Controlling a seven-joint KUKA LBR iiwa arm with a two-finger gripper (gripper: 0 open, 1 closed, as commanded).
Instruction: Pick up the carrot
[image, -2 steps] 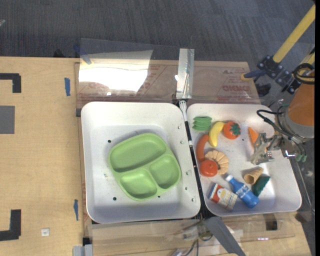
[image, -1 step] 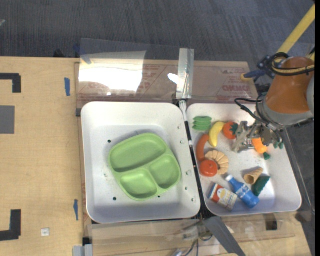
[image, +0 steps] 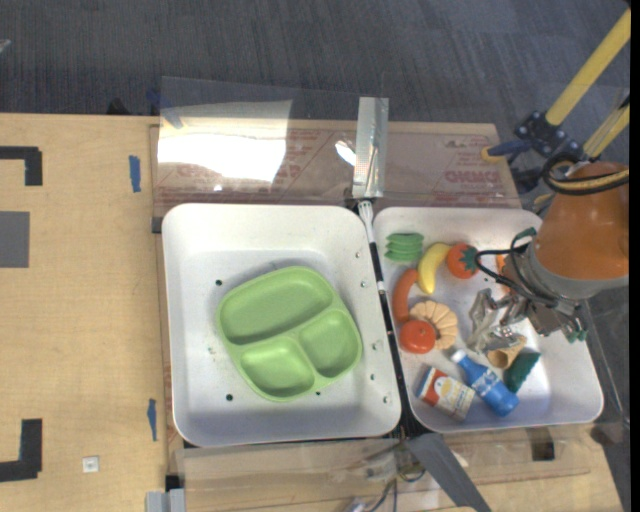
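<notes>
The carrot (image: 507, 356) is a short, pale orange tapered piece with a dark green top. It lies in the right bin (image: 575, 400) near its right wall, tip pointing up-left. My gripper (image: 495, 318) hangs over the middle right of that bin, just above and a little left of the carrot's tip. The grey wrist with its orange band (image: 590, 235) reaches in from the right and covers part of the bin behind it. Nothing shows as held.
Around the carrot lie a blue bottle (image: 487, 383), a labelled can (image: 445, 392), a red tomato (image: 418, 337), a tan ribbed piece (image: 437, 317), a long orange-red piece (image: 403, 293), a banana (image: 432, 265) and a green piece (image: 405, 245). The left bin (image: 190, 250) holds a green divided plate (image: 290, 330).
</notes>
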